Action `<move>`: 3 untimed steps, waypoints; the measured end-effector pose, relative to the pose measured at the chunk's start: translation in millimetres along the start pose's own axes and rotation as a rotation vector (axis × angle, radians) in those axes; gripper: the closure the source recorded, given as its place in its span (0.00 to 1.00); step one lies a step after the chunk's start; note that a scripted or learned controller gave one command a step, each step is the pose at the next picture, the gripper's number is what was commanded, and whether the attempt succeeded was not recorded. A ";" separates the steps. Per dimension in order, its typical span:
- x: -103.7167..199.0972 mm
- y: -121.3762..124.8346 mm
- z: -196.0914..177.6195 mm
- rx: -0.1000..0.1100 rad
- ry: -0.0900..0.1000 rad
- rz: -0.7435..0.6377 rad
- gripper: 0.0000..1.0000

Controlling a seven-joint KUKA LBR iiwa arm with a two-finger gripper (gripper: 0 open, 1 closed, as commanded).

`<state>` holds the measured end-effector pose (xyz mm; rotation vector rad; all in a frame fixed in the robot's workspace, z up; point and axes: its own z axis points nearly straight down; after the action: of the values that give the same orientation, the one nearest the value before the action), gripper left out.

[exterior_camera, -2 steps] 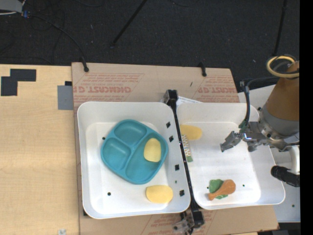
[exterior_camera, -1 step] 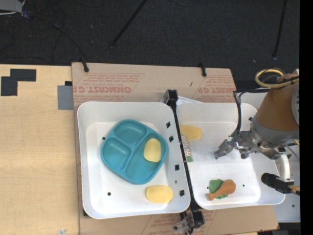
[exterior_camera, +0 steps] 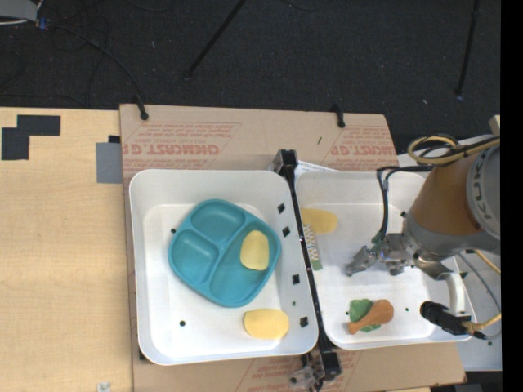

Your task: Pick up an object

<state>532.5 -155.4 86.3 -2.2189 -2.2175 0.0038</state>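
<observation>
Hovering gripper [exterior_camera: 357, 265]: over the right bin [exterior_camera: 343, 188], reaching in from the right; finger state cannot be told.
Carrot-like toy [exterior_camera: 369, 314]: orange with a green top, on the bin floor just below the gripper, apart from it.
Yellow piece [exterior_camera: 319, 220]: up-left of the gripper, perhaps a flat slice.
Left bin [exterior_camera: 155, 317]: teal tray [exterior_camera: 204, 256] bearing a yellow piece [exterior_camera: 254, 250]; another yellow piece [exterior_camera: 265, 323] beside it.
</observation>
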 end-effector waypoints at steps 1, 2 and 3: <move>-1.1 -0.2 -12.3 0.001 0.000 0.004 1.00; 0.4 -4.0 -74.2 -0.007 -0.002 -0.002 1.00; 1.3 6.7 -126.6 -0.007 -0.002 -0.003 1.00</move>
<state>539.8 -154.3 212.9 -2.2207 -2.2251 -0.0020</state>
